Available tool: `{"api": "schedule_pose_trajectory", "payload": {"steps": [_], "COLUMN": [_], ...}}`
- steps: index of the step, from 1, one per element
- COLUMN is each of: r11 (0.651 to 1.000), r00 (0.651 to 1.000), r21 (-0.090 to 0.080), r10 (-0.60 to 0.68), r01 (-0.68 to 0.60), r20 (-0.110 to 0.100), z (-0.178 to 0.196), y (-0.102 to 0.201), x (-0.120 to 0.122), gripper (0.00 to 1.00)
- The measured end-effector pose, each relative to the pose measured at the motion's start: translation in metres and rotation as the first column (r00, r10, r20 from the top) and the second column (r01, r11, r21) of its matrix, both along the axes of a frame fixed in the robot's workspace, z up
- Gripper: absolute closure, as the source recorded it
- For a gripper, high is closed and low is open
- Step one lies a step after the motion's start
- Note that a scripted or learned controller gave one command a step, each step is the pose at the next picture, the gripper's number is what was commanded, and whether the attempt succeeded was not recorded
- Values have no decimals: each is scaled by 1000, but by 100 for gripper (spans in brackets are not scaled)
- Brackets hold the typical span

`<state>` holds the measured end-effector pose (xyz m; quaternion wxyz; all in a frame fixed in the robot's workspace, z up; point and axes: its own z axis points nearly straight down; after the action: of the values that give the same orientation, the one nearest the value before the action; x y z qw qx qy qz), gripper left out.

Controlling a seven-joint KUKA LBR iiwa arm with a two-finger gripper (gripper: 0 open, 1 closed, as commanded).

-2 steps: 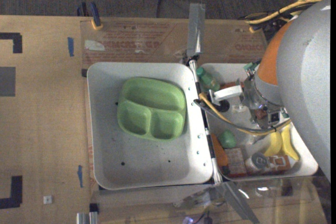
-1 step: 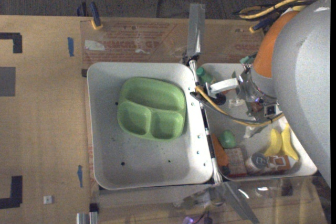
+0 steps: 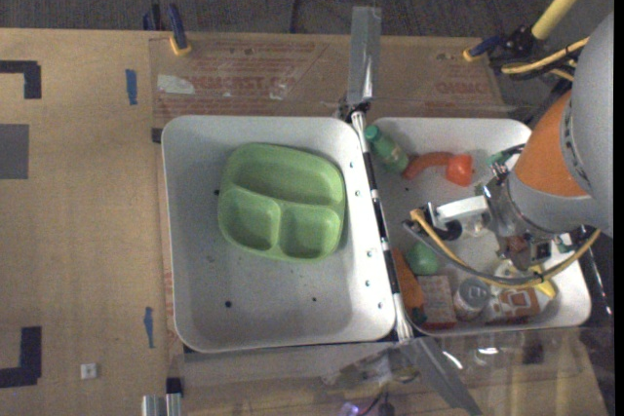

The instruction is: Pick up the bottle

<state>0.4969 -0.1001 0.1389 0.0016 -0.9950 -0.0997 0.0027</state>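
Observation:
A small green bottle (image 3: 390, 154) with a pale cap lies in the far left corner of the right bin (image 3: 575, 307). A second, brownish bottle (image 3: 512, 305) with a red and yellow label lies along that bin's near wall. My gripper (image 3: 499, 234) hangs over the middle of the right bin, between the two bottles and closer to the brownish one. The grey wrist and a loop of yellow cable (image 3: 439, 244) cover its tips. I see nothing held in it.
The right bin also holds a red-orange pepper (image 3: 429, 164), an orange piece (image 3: 459, 170), a green ball (image 3: 422, 258), a carrot (image 3: 405, 278), a printed packet (image 3: 436, 297) and a can (image 3: 473, 295). A green divided plate (image 3: 283, 202) lies in the left bin (image 3: 185, 239).

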Motion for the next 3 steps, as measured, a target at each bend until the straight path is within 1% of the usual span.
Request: {"api": "schedule_pose_trajectory", "payload": {"steps": [1, 2, 3], "r11": [991, 1000, 988], "r00": [991, 1000, 988], "r21": [0, -1, -2], "r10": [136, 25, 157], "r01": [-136, -25, -157], "r20": [2, 3, 4], "z": [-32, 9, 37], "y": [-61, -116, -95], "x": [20, 49, 150], "gripper": [0, 0, 0]}}
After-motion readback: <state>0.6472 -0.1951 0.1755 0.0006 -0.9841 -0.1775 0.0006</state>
